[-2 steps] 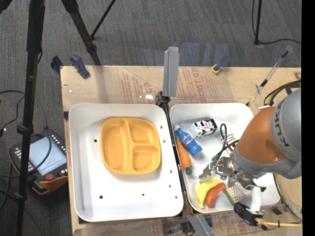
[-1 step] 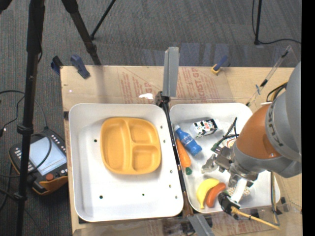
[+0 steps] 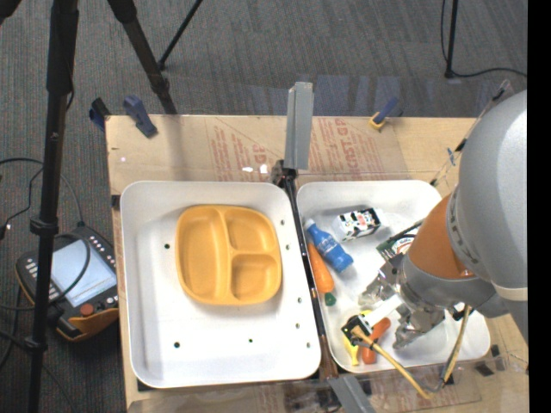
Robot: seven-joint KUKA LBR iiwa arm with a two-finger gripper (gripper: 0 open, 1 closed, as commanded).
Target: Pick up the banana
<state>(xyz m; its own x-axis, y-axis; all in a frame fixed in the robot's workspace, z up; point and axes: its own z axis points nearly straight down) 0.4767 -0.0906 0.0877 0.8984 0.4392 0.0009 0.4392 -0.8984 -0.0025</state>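
Note:
My gripper (image 3: 393, 312) hangs low over the front part of the right bin (image 3: 430, 198), reaching in from the right below the arm's orange band. Its metal parts sit close above the bin floor, and the wrist hides what lies directly beneath it. A small orange-red piece (image 3: 377, 349) lies just in front of the gripper, near the bin's front wall. To the gripper's left are an orange carrot (image 3: 320, 274) and a blue bottle (image 3: 329, 246).
A black-and-white carton (image 3: 359, 222) lies at the back of the right bin, and a green-edged packet (image 3: 395, 246) pokes out beside the arm. The left bin (image 3: 146, 334) holds a yellow divided plate (image 3: 229, 254). A grey post (image 3: 299, 127) stands behind the bins.

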